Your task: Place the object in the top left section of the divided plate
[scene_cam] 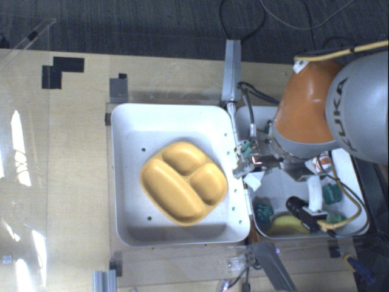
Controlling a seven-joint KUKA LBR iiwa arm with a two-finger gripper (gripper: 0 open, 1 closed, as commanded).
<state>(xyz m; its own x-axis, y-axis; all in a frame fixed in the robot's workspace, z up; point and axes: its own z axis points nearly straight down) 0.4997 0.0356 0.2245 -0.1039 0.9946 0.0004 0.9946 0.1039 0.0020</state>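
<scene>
- Where the right bin comes nearest, a yellow piece and a teal piece lie loose. Which one is the object to move, I can't tell.
- Plate sits bare in the left bin, top left section unfilled.
- Gripper hangs low by the bins' shared wall, likely set for a pick. Its opening and any load can't be told.
- Arm hides much of the right bin.

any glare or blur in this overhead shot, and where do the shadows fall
In the camera view, window-like glare streaks the bench at left; the yellow divided plate shows soft sheen and casts a faint shadow in the left bin; the arm, close to the lens, looks slightly soft.
</scene>
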